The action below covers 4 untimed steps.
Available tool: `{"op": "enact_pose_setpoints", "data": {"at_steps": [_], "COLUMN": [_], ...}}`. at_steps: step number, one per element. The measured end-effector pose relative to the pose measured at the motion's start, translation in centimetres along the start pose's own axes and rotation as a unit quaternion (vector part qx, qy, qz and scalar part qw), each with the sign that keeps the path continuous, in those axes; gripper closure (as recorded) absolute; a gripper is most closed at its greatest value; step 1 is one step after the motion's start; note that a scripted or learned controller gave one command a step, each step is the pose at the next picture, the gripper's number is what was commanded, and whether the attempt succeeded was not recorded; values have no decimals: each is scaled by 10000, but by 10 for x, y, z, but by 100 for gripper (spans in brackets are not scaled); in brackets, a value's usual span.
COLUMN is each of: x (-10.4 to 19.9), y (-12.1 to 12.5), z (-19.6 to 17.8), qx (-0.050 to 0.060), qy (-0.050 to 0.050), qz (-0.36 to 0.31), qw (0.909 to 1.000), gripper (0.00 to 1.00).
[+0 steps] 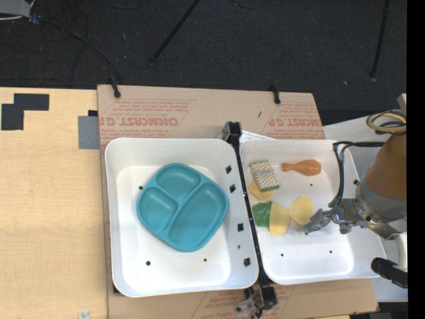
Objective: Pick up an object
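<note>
1. Left bin (126, 178) carries a teal divided plate (182, 206) at its middle
2. Right bin (312, 261) holds toy food (279, 218) near its left edge
3. Gripper (317, 222), right side; jaw state: cannot tell
</note>
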State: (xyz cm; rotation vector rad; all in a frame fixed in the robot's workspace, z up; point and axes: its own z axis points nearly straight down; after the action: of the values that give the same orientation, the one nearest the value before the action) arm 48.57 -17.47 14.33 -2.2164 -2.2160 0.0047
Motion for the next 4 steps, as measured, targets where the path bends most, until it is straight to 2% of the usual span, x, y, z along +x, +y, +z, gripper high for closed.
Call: {"op": "enact_pose_setpoints", "data": {"at_steps": [1, 2, 3, 4], "x": [1, 0, -2, 1], "y": [-1, -1, -7, -3], "z": [53, 41, -19, -62], "qx": [-3, -5, -44, -47], "qy": [0, -1, -17, -18], "qz": [0, 24, 2, -11], "qw": [10000, 10000, 10000, 10000], "gripper": [0, 100, 100, 100]}}
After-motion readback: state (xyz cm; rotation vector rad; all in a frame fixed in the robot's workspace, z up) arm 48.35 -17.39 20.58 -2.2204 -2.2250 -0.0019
